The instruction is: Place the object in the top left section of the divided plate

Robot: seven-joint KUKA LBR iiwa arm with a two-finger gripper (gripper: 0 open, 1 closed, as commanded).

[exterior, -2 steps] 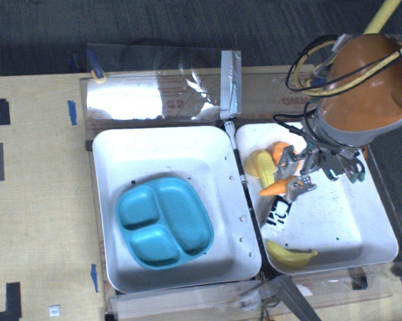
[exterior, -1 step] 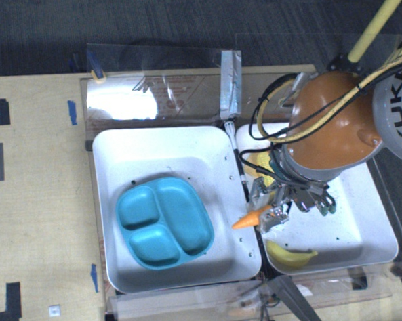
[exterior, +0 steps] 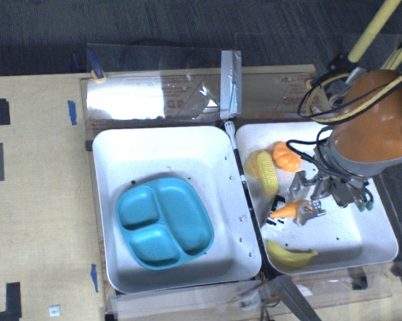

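A blue divided plate (exterior: 165, 222) lies in the left white bin (exterior: 119, 151), with two small sections on its left and one large section on its right. In the right bin (exterior: 375, 237) a small orange carrot (exterior: 284, 212) lies pointing left. My gripper (exterior: 307, 199) hangs over the carrot's thick right end, touching or nearly touching it. The wrist with its orange band (exterior: 369, 126) covers the bin's upper right.
Beside the carrot lie a yellow corn cob (exterior: 262, 171), an orange round piece (exterior: 286, 156) and a banana (exterior: 289, 254) at the bin's front. A metal divider wall (exterior: 236, 162) separates the bins. Cables (exterior: 319, 91) loop above the wrist.
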